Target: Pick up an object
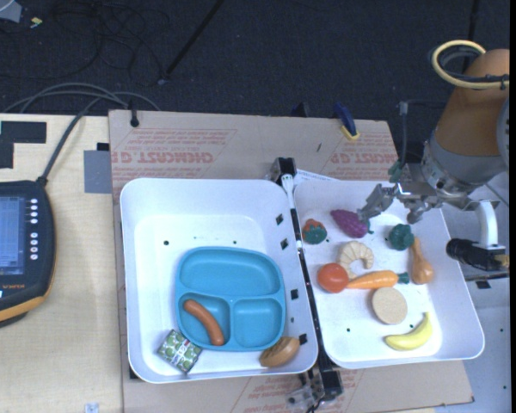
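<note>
Two white bins sit side by side on the bench; the hand (394,203) hangs over the upper part of the right bin (464,334), reaching in from the right. Its two fingers are spread apart, one tip toward the left near the purple piece (350,223), the other toward the right above the green piece (401,237). Nothing lies between the fingers. The purple piece is just beside the left fingertip, whether touching cannot be told. Below the hand lie a croissant (356,253), a tomato (332,277), a carrot (374,280), a round slice (389,305) and a banana (410,335). A red-and-green piece (314,230) lies left of the hand, an orange piece (420,265) below and right. Well left, the other bin (146,231) holds a blue tray (232,274) with a sausage (204,320).
</note>
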`<state>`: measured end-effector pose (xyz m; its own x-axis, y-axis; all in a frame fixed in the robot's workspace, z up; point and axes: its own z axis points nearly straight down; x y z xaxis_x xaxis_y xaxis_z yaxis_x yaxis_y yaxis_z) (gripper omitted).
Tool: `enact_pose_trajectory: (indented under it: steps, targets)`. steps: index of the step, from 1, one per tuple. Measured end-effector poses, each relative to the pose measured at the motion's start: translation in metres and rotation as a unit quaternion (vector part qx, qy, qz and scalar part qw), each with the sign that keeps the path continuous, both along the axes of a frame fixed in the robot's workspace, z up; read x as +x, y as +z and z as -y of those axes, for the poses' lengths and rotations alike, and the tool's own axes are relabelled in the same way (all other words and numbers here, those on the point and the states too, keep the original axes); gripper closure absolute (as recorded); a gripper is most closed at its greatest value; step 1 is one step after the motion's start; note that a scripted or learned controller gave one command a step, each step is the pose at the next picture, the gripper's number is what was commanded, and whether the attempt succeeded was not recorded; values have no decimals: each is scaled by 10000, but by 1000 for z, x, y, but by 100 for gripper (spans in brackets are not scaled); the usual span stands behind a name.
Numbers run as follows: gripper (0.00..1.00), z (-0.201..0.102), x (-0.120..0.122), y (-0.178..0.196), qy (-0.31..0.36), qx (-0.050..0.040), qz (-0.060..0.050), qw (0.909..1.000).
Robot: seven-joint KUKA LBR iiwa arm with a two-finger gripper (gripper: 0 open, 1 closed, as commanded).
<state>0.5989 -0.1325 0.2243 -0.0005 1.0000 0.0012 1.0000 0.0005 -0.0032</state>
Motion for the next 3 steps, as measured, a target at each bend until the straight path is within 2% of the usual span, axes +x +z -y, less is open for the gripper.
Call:
enact_pose_trajectory:
  steps: [1, 2, 3]
  targets:
    - [0, -38, -26, 94, 17, -2, 38, 10000]
    - [0, -101, -31, 169, 38, 4, 47, 10000]
    - [100, -98, -32, 174, 22, -8, -6, 10000]
